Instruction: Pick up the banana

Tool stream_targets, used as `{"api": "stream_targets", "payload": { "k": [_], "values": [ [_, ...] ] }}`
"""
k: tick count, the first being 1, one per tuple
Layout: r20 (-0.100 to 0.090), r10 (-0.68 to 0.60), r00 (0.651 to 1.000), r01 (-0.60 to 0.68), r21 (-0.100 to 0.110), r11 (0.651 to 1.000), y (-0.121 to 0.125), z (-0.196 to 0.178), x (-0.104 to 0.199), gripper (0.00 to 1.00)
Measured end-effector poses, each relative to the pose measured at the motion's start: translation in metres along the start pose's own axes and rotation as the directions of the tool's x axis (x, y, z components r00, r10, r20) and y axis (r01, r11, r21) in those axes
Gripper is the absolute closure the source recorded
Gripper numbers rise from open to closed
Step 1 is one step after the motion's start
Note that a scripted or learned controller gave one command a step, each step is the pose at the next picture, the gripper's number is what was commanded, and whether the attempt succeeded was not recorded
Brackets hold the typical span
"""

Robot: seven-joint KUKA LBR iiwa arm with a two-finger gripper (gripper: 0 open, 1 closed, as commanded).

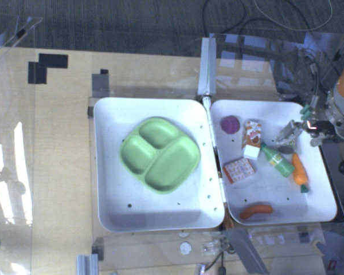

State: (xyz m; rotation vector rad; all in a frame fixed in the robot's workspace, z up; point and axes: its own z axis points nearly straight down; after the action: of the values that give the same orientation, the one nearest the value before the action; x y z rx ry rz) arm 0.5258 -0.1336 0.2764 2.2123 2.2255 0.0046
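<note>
Right bin [327,211]: arm [341,105] cut off; gripper [289,132] indistinct.

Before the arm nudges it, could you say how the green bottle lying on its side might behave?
Lying flat, the round-bodied green plastic bottle would probably roll if pushed. It looks small and moulded, so likely light and stiff.

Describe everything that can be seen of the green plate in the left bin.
The green plate is pale green and looks like smooth plastic. It has rounded corners and raised ridges that divide it into three compartments, the one at the lower right being the largest. It lies flat, open side up, turned at an angle, near the middle of the left bin, touching only the bin's floor.
</note>
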Motion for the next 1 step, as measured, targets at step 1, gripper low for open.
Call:
{"api": "stream_targets", "payload": {
  "k": [1],
  "values": [
    [0.0,0.109,0.994,-0.109,0.001,0.994,0.0489,0.0797,-0.0501,0.0]
  ]
}}
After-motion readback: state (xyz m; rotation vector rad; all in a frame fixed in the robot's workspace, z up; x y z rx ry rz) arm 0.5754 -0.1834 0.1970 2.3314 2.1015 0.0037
